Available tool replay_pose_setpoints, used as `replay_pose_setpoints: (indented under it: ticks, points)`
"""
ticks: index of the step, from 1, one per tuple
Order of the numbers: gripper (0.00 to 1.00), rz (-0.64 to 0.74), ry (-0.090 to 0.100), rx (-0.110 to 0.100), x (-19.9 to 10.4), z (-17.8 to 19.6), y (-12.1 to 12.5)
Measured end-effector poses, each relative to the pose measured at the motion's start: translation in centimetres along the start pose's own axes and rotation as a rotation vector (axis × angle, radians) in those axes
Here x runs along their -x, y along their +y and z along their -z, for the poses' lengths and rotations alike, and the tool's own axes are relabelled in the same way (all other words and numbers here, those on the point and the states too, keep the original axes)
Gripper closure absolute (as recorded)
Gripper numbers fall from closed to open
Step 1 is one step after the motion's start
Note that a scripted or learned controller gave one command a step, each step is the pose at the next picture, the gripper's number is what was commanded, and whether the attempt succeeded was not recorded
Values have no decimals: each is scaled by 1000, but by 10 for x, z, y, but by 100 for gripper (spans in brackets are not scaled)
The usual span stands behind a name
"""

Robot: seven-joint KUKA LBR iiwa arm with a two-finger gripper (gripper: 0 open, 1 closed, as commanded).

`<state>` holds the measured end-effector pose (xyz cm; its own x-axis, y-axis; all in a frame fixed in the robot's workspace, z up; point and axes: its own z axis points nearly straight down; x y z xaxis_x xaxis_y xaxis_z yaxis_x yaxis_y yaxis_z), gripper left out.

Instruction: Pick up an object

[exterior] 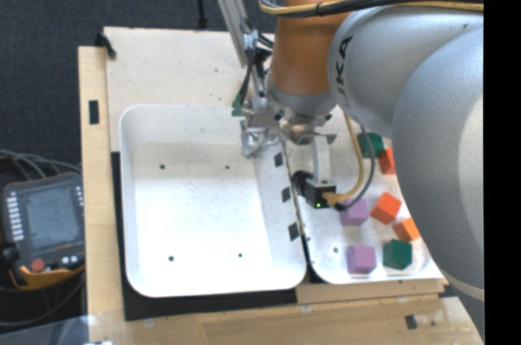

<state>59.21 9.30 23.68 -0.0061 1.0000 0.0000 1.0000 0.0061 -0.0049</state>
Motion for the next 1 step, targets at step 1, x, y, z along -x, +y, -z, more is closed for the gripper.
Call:
replay_pose_setpoints:
  ticks: [1]
  points:
    - [0,-5,0,3,2,2,1]
